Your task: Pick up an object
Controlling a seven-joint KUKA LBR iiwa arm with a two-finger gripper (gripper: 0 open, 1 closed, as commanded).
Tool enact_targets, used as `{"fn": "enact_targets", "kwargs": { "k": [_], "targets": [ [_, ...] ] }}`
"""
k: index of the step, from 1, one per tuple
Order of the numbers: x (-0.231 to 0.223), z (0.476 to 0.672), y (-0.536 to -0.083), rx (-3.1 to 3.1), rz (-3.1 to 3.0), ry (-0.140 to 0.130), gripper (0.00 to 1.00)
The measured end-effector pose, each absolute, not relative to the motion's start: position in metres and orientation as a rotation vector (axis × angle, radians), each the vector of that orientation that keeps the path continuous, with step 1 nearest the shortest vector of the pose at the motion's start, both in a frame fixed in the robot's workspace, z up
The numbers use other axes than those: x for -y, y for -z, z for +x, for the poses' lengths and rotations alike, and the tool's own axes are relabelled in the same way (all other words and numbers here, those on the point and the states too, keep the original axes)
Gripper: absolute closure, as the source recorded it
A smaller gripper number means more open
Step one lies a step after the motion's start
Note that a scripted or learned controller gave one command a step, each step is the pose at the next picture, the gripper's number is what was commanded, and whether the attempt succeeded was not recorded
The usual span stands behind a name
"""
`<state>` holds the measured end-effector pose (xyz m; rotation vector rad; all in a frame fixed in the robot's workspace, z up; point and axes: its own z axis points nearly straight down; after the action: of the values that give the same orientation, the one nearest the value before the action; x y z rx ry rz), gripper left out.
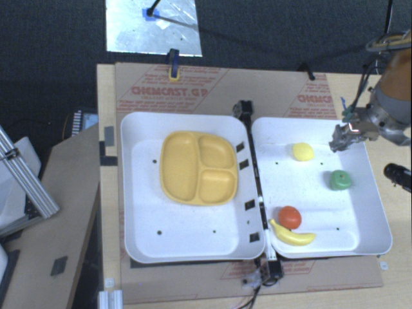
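The right bin (360, 192) holds a yellow lemon (302, 151), a green apple (340, 180), a red-orange tomato (290, 217) and a banana (293, 236) at its front left. The gripper (341, 139) hangs over the bin's far right edge, right of the lemon and above the green apple. Nothing shows between its fingers.
The left bin (138, 172) carries a yellow divided plate (197, 167). A black divider with clips (252, 179) runs between the bins. Cardboard (212, 89) lies under both, with a yellow clamp (174, 66) at the back. Cables trail at the upper right.
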<state>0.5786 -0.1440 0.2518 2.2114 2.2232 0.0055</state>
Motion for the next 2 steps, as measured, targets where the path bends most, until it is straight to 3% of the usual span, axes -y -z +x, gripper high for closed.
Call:
{"fn": "enact_targets", "kwargs": {
  "k": [1,2],
  "targets": [
    [0.144,0.580,-0.285,-2.224,2.212,-0.005,1.00],
    [0.090,0.578,-0.266,-2.232,2.211,-0.003,1.00]
  ]
}}
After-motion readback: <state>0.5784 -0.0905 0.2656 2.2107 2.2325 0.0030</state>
